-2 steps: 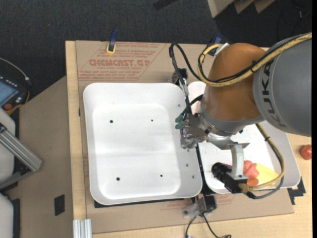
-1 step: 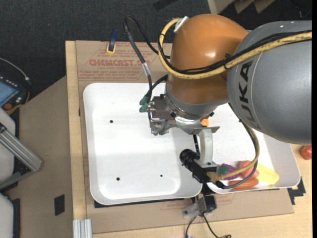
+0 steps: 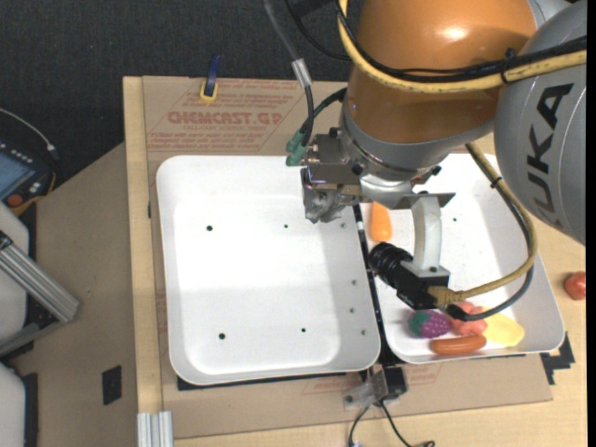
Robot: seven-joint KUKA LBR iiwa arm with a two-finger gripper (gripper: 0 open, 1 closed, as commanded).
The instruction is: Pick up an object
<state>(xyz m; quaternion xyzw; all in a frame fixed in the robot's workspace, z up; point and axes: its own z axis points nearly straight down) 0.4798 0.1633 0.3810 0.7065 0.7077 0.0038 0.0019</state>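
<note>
My gripper (image 3: 399, 214) hangs low over the left part of the right bin (image 3: 484, 214), mostly hidden under the orange wrist band and grey flange. An orange piece (image 3: 379, 220) lies just below the flange, beside the gripper, near the bin's left wall. Whether it touches the gripper is hidden. At the bin's near edge lie a purple grape bunch (image 3: 430, 324), a pink-red piece (image 3: 471, 318), a yellow piece (image 3: 506, 331) and an orange-red sausage shape (image 3: 456, 345).
The left bin (image 3: 186, 277) sits beside the right one, sharing a narrow divide. A black fitting with a cable (image 3: 402, 276) hangs off the wrist above the toys. A small orange object (image 3: 577, 285) lies on the bench at the far right.
</note>
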